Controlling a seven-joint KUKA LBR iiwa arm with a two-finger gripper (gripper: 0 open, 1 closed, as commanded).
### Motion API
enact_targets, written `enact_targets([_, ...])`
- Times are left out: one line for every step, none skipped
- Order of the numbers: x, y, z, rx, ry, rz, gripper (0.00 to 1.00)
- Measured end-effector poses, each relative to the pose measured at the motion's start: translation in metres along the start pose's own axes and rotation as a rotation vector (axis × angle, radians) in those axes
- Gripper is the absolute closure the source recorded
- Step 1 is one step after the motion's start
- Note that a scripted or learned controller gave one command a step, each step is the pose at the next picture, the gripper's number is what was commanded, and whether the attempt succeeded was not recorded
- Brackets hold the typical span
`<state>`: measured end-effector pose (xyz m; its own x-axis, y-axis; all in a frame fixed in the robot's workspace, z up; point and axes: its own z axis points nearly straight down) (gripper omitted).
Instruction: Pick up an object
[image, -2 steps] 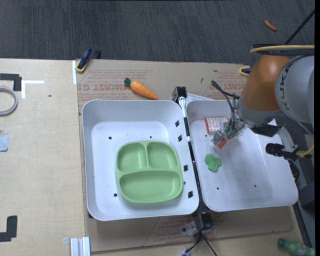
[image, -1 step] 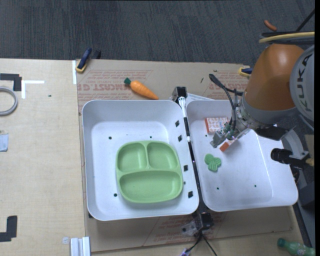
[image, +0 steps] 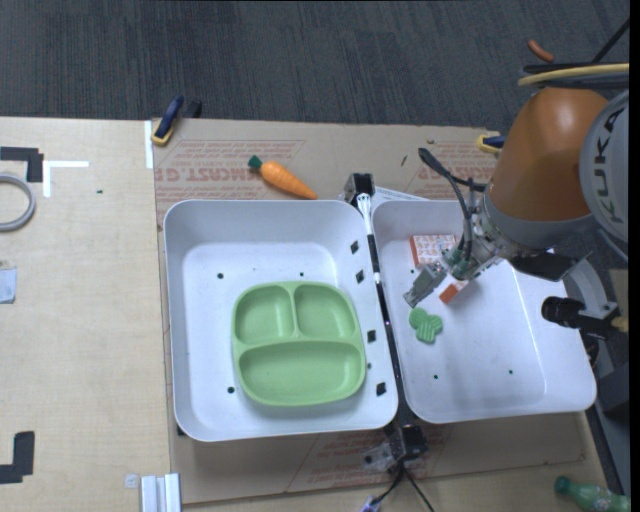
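In the right bin (image: 520, 385) lies a small green toy (image: 427, 326), left of the middle of the floor. My gripper (image: 432, 292) hangs just above and behind it, in the bin's back left part, open with nothing between its fingers. One grey finger (image: 416, 294) points left and down toward the bin's left wall. A red-and-white printed card (image: 430, 247) lies flat behind the gripper, partly hidden by the wrist. The orange-banded arm (image: 545, 160) comes in from the right.
The left bin (image: 190, 330) holds a light green divided plate (image: 297, 343). An orange toy carrot (image: 284, 178) lies on the cardboard behind the bins. A blue-and-yellow clip (image: 167, 121) sits at the bench's back edge. A black clamp (image: 359, 188) joins the bins at the back.
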<state>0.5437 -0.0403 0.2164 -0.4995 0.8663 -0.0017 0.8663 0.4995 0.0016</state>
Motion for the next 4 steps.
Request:
enact_targets([-0.015, 0.052, 0.024, 0.000, 0.000, -0.125, 0.00])
enact_targets([-0.013, 0.051, 0.024, 0.001, 0.001, -0.380, 0.00])
enact_targets([-0.026, 0.033, 0.024, -0.001, 0.000, -0.634, 0.00])
enact_targets([-0.064, 0.072, 0.024, -0.002, -0.002, -0.826, 0.00])
